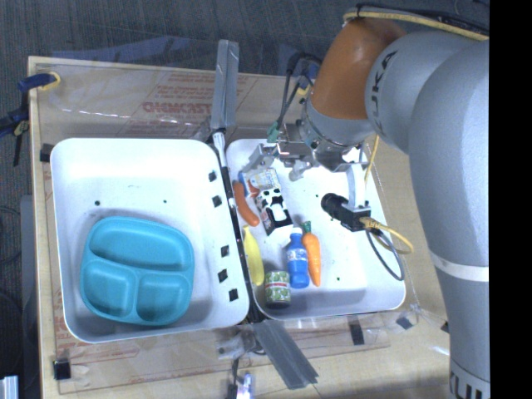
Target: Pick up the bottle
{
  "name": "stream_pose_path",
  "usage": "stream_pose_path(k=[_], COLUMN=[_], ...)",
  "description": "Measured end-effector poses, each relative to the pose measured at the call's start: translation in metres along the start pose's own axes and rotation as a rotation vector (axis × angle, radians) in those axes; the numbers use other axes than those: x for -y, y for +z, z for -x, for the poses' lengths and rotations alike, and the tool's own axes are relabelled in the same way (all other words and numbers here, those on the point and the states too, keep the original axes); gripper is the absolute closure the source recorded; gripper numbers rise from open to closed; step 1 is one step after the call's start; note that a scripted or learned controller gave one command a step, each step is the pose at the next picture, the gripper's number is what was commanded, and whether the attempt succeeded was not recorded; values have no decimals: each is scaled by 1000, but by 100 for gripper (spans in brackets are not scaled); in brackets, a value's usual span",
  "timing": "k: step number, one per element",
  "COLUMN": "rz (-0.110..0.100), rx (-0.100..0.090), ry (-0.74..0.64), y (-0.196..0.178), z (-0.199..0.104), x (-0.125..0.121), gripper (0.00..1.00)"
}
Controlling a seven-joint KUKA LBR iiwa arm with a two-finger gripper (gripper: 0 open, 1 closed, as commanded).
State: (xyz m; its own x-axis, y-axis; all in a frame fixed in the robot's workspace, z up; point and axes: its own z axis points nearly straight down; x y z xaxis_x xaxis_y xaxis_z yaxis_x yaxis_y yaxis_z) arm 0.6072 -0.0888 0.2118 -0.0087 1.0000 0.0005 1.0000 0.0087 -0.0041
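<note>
One blue bottle [298, 261] (label unreadable) beside carrot [312, 256]; hand [266, 158] above hot dog [245, 204], grip indiscernible

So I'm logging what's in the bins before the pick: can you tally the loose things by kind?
Blue bottle: 1
Toy carrot: 1
Banana: 1
Hot dog: 1
Small jar: 1
Teal divided plate: 1
Total: 6
Things under the gripper are too unclear to count.
</note>
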Motion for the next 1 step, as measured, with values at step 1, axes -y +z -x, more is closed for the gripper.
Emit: stream_pose_path(k=[1], rz=[2], rx=[0], ry=[-125], y=[23], z=[42], x=[47], gripper=[0])
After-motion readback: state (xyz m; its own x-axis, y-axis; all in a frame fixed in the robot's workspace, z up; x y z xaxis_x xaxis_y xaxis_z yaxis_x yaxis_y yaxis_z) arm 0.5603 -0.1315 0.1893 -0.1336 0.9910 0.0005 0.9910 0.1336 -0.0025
